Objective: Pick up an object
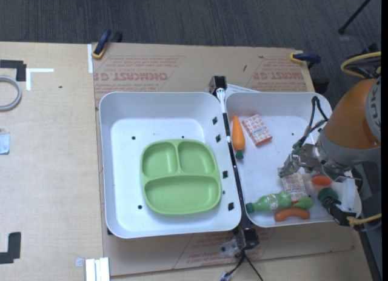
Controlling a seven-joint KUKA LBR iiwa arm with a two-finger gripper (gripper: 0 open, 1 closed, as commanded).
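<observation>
The arm is reaching in from the right over the right bin [267,101], its hand [293,166] hanging low just above a small red-and-white packet [295,183]; how wide it is standing cannot be told. A green bottle [276,201] is lying just near of that packet, with an orange sausage-shaped toy [291,214] beside it. A carrot [237,135] and a second packet [256,129] are lying farther back. The left bin [121,116] is holding a green divided plate [180,176]. Both bins are sitting on the worktop [48,171].
</observation>
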